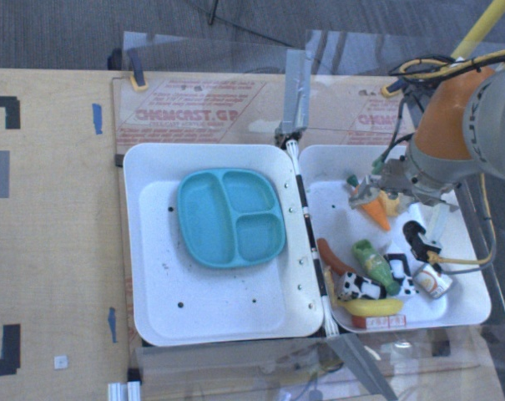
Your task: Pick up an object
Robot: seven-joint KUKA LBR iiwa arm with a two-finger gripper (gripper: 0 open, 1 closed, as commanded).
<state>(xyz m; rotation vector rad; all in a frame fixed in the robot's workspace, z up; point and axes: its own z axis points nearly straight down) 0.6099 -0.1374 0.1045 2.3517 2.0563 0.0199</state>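
My gripper (366,193) hangs low over the far part of the right bin (469,307), reaching in from the right. An orange carrot-shaped toy (376,214) lies just under and in front of it; whether the two touch cannot be made out. A small dark green piece (352,179) sits at the gripper's far-left side. Toward the near edge lie a green toy (371,261), a red-brown sausage (331,256), a black-and-white cow figure (358,287), a yellow banana (376,307) and a small can (436,283).
The left bin (152,307) holds a teal divided plate (231,217) at its middle. A ridge (306,241) separates the two bins. A metal post (295,94) stands behind the bins, above the ridge.
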